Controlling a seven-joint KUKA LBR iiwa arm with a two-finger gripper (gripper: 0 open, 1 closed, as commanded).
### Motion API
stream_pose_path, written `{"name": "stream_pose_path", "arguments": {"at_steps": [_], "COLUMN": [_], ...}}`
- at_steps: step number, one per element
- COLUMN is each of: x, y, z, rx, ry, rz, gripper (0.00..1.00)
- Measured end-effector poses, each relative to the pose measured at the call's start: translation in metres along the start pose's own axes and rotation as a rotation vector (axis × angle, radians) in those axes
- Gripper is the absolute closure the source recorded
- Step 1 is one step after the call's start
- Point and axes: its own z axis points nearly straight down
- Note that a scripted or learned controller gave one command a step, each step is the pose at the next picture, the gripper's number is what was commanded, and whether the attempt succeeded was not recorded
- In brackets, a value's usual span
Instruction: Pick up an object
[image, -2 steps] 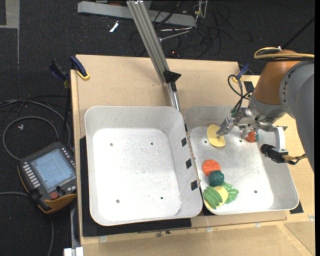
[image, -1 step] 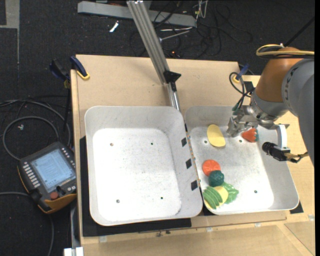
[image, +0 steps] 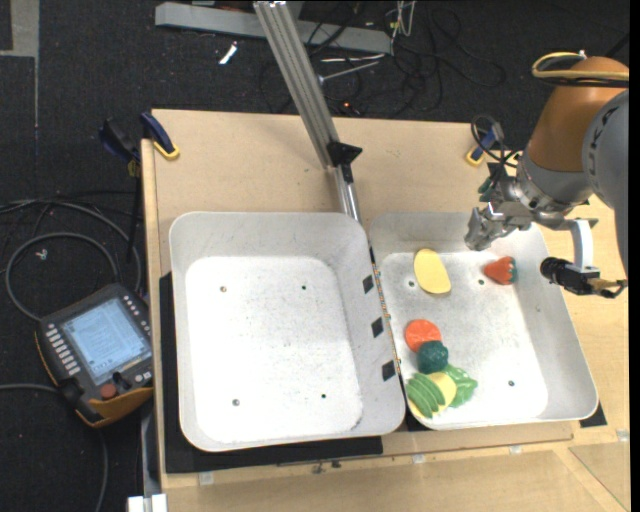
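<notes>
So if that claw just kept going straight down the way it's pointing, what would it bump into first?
Probably the bare floor of the right bin, near its back edge. The gripper points down between the yellow piece and the small red toy; depth is hard to judge.

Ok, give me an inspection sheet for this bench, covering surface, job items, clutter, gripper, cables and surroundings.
Surface: light wooden bench bearing a left white bin and a right white bin side by side.
Job's things: all in the right bin: a flat yellow oval piece, a small red object, an orange round object touching a dark green round object, and a green and yellow object.
Clutter: nothing seen in the bins beyond these.
Gripper: two-finger gripper over the right bin's far edge, near the red object; nothing visibly held.
Cables: black cables on the floor.
Surroundings: handheld control pendant at left, slanted metal pole, blue and yellow clamps.
</notes>
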Motion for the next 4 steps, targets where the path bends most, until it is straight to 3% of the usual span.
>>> {"name": "stream_pose_path", "arguments": {"at_steps": [2, 4], "x": [-0.008, 0.090], "y": [0.001, -0.035], "z": [-0.109, -0.109], "rx": [0.001, 0.009], "ry": [0.000, 0.004], "rz": [0.003, -0.003], "gripper": [1.00, 1.00]}}
